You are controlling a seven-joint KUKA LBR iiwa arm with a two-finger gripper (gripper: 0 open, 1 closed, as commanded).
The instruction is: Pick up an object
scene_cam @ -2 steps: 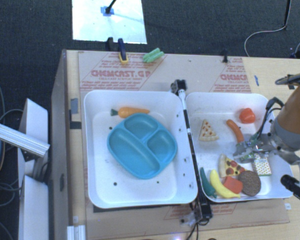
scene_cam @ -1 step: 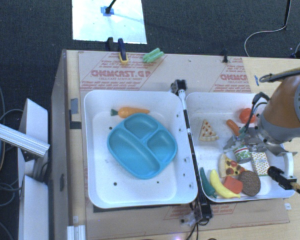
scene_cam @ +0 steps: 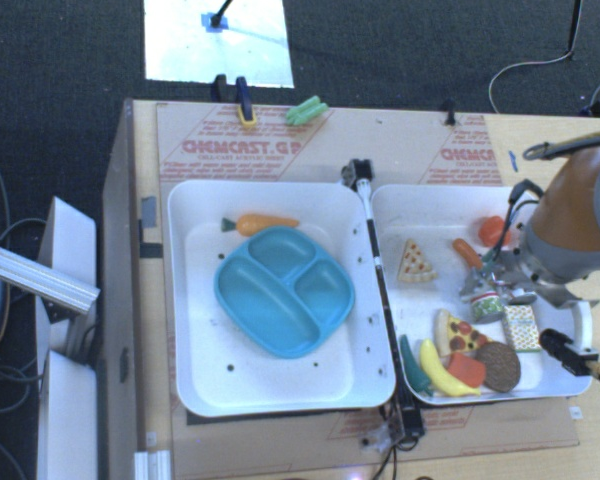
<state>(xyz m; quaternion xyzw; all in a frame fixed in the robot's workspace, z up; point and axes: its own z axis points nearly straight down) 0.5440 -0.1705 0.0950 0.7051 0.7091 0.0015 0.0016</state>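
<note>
Two shallow white bins sit side by side on the bench. Left bin (scene_cam: 195, 368): holds a blue divided plate (scene_cam: 283, 290) near its centre, with a toy carrot (scene_cam: 262, 224) lying just beyond the plate, close to the far wall. Right bin (scene_cam: 435, 203): holds the candidate objects. A pizza slice (scene_cam: 414, 262) lies apart near the left side. Along the near wall, a banana (scene_cam: 444, 370), a second pizza slice (scene_cam: 458, 332), a red piece (scene_cam: 466, 370) and a brown round cookie (scene_cam: 499, 366) are crowded together, touching or overlapping. A green-topped item (scene_cam: 488, 307) and a patterned card (scene_cam: 521, 326) lie just beside the gripper (scene_cam: 492, 286).

Risk assessment: the gripper is low over a dense cluster. A closing stroke here may catch two items at once, pinch only an edge, or push the flat card aside without lifting it. Flat pieces offer little grip height, so slippage on lift is likely.

Jaw state: whether the jaws stand wide or narrow cannot be told from this angle. No object is visibly held between them.
</note>
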